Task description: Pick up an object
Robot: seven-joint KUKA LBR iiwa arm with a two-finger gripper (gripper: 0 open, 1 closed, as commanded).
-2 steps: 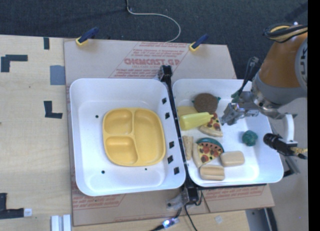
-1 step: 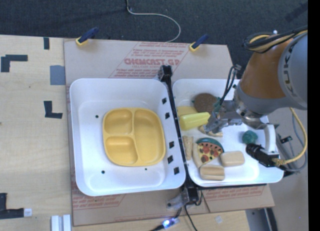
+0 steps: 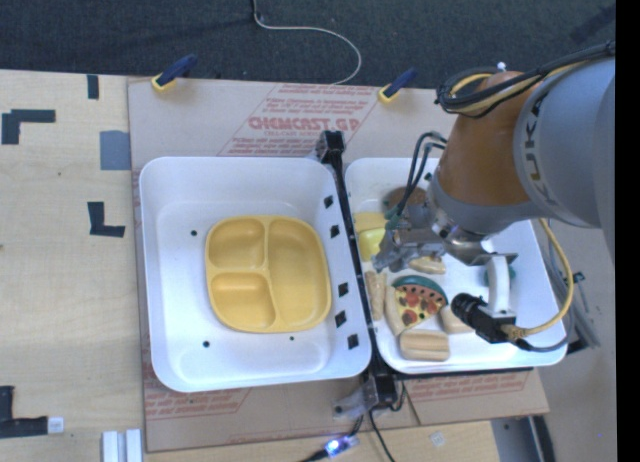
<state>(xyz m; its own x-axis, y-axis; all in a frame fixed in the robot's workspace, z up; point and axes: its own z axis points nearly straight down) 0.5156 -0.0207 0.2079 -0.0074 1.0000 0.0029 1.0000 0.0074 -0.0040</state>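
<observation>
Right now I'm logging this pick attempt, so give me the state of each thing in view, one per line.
Yellow divided plate: lying flat in the left bin, upright, compartments bare.
Pizza slice toy: lying flat in the right bin.
Bread roll toy: lying at the right bin's near edge.
Yellow toy: resting against the divider.
Arm: reaching low into the right bin; jaws hidden.

arm: grey, orange band above wrist, reaching in from right, bent downward | gripper [image 3: 398,246]: low, at left end of wrist | finger state: seemingly hidden under wrist, unclear
</observation>
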